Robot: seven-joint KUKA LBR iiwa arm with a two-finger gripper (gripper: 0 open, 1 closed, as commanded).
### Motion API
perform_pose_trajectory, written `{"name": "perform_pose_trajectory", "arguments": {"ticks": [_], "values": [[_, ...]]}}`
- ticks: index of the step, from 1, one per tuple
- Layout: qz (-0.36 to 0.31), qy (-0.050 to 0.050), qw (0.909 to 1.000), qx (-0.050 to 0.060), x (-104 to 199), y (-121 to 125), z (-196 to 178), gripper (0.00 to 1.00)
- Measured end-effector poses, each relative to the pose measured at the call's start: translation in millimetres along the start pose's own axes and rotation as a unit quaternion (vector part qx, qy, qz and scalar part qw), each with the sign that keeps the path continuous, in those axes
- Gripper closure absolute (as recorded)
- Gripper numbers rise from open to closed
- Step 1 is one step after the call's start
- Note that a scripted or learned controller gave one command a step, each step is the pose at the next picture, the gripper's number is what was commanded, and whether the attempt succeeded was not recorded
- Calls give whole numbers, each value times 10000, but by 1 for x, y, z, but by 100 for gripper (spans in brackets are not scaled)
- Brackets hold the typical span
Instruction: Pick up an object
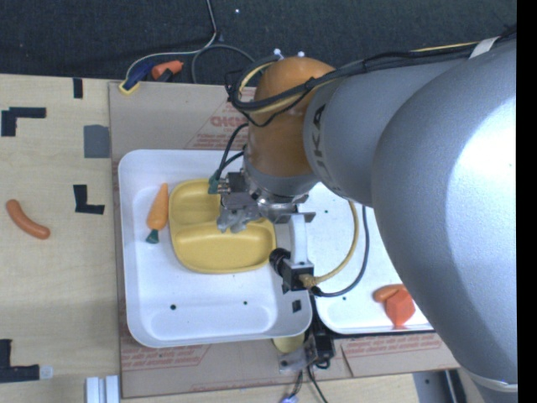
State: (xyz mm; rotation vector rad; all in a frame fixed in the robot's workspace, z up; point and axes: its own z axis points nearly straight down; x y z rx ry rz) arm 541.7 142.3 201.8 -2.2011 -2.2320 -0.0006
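Note:
A yellow two-part dish (220,229) lies in the left white bin (201,317), with a toy carrot (157,209) beside its left edge. My gripper (237,212) hangs over the dish's upper right part, low and close to its rim. The wrist and the orange band above it hide the fingertips. An orange object (397,302) rests in the right white bin (369,321), partly under the arm.
The big grey arm covers most of the right bin and the right side of the view. A toy sausage (27,219) lies on the bench at the far left. Cables and a small clamp (154,71) sit behind the bins.

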Motion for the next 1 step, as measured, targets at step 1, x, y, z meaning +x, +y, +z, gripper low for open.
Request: {"name": "perform_pose_trajectory", "arguments": {"ticks": [1], "values": [[13,-10,10000,-16,85,17,1,100]]}}
